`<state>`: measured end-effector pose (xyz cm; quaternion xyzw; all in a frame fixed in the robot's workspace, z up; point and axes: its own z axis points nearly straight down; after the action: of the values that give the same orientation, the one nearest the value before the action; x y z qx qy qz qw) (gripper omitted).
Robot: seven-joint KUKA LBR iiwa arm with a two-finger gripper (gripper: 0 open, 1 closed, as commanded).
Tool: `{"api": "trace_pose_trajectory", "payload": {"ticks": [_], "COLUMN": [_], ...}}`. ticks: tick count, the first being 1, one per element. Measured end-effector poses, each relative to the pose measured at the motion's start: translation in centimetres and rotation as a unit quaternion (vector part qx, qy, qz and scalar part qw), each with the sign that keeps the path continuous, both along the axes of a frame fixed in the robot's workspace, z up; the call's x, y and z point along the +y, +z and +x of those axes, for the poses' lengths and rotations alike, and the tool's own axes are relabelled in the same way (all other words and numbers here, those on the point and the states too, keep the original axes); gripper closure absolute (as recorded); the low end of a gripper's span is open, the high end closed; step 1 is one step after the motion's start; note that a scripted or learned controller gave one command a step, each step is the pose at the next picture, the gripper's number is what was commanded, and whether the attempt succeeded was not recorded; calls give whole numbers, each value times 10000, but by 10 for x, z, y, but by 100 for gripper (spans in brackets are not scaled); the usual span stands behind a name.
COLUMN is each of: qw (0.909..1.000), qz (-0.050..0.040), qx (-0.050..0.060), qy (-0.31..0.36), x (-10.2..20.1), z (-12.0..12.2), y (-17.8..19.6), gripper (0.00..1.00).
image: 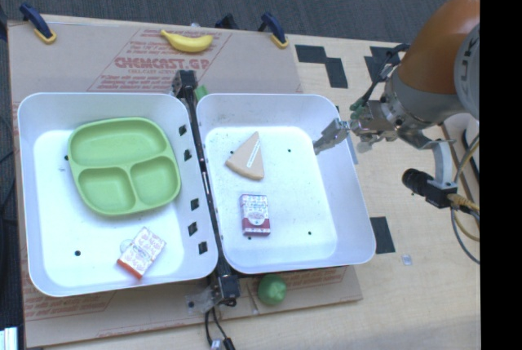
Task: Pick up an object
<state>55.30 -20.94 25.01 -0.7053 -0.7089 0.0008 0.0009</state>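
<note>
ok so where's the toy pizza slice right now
The pizza slice lies in the upper middle of the right bin, just above the small red carton and to the left of the gripper.

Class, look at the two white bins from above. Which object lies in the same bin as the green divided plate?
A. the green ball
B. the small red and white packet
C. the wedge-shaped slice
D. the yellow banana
B: the small red and white packet lies in the left bin just below the green divided plate, while the wedge-shaped slice sits in the right bin.
</note>
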Motion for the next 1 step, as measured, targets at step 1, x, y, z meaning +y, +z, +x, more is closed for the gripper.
{"api": "trace_pose_trajectory", "payload": {"ticks": [1], "qw": [10000], "qz": [4], "qx": [14], "qy": [5], "x": [-2], "z": [-72], "y": [-101], "gripper": [0]}}
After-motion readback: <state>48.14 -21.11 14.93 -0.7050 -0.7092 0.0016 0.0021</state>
